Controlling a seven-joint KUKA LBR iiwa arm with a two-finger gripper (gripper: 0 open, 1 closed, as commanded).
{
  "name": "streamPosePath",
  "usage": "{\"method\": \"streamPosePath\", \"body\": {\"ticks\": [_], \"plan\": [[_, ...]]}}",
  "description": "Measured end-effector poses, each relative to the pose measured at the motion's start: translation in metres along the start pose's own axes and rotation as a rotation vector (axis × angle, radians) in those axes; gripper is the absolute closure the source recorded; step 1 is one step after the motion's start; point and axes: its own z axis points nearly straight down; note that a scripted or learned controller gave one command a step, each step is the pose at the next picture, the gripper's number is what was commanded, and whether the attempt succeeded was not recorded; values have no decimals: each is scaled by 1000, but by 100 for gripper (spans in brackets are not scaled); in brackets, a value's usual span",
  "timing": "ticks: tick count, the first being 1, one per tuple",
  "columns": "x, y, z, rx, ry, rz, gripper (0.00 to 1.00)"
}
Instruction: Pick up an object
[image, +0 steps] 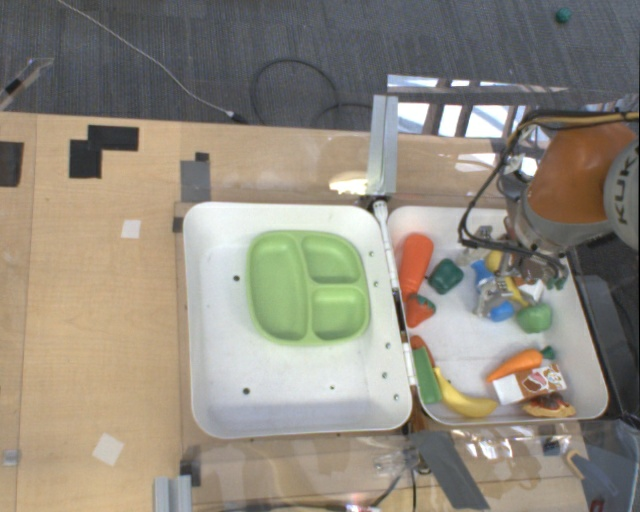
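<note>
My gripper (503, 283) hangs low over the upper right part of the right bin (590, 350), under the arm's orange band (578, 178). It stands right over a tight cluster of small toys: a blue piece (499, 309), a yellow piece (516, 290) and a green round toy (536, 318). The metal gripper body hides part of that cluster. To its left lie an orange carrot-like toy (414, 260) and a dark green block (445, 275).
A green divided plate (306, 287) lies in the left bin (225, 400). The right bin also holds a red toy (420, 310), a banana (463, 400), a green stick (426, 376), a small carrot (517, 363) and a printed box (541, 384) along its front.
</note>
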Motion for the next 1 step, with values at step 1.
{"method": "streamPosePath", "body": {"ticks": [1], "plan": [[-1, 8, 1, 0, 3, -87, 0]]}}
